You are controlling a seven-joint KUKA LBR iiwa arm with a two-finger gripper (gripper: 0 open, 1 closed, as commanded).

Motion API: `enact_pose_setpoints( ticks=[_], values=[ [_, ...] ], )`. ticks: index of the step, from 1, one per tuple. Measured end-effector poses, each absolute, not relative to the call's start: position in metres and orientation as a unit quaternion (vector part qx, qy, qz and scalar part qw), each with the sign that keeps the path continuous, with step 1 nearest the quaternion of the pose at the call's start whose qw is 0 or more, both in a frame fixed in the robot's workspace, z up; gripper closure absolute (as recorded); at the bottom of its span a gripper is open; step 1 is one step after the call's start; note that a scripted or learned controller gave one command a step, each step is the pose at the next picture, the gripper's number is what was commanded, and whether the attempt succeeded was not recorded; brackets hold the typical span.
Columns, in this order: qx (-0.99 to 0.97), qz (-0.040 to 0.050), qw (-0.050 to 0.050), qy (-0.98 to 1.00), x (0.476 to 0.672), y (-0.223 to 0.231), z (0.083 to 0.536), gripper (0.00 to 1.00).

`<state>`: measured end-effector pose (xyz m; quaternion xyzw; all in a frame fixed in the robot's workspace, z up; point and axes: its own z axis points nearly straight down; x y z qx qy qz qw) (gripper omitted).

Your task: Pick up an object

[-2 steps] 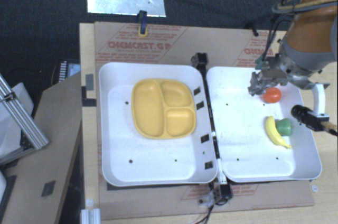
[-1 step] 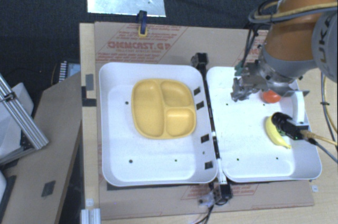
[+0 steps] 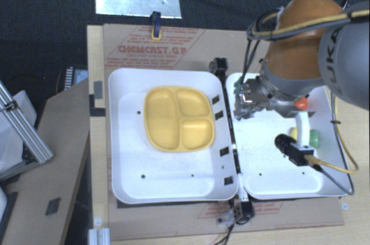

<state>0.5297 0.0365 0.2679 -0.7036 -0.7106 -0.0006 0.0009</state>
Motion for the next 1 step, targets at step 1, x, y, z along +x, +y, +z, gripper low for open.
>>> enact_pose_setpoints(
  ticks=[1],
  values=[
    [-0.704, -0.0012, 0.000, -0.711, 0.5258, 0.0874, 0.2662, 1.00]
  ],
)
